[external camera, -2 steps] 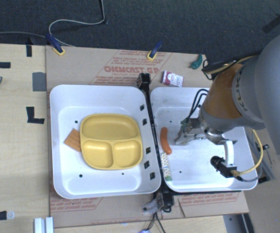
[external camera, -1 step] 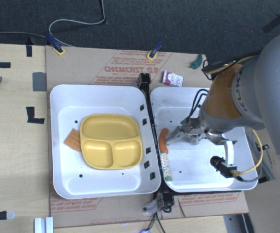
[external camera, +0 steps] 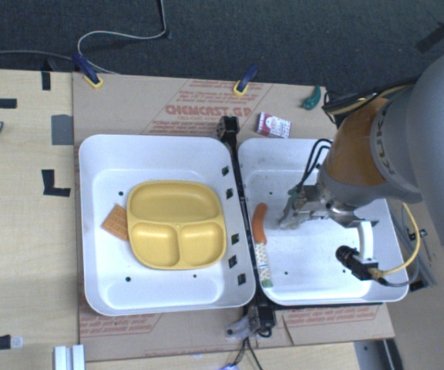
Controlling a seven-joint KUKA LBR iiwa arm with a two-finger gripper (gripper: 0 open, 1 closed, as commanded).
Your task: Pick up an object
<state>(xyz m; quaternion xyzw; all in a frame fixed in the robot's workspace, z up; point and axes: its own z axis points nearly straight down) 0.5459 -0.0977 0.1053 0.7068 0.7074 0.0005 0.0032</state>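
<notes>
while i hang low in the right bin [external camera: 322, 284], my gripper [external camera: 290, 216] grips nothing — i cannot tell its jaws' state. next, i judge, comes reaching the orange sausage [external camera: 259, 223] just beside.

We saw the grey arm [external camera: 407, 141] reach in from the right, its orange band [external camera: 354, 151] above the wrist, the gripper [external camera: 290, 216] angled down and leftward, low.

- Two white bins: left bin [external camera: 99, 168], right bin [external camera: 272, 160].
- One yellow divided plate [external camera: 177, 223].
- One orange sausage-shaped piece [external camera: 259, 223].
- One brown cracker-like square [external camera: 116, 223].
- Two yellow clamps: [external camera: 89, 71], [external camera: 245, 82].
</notes>
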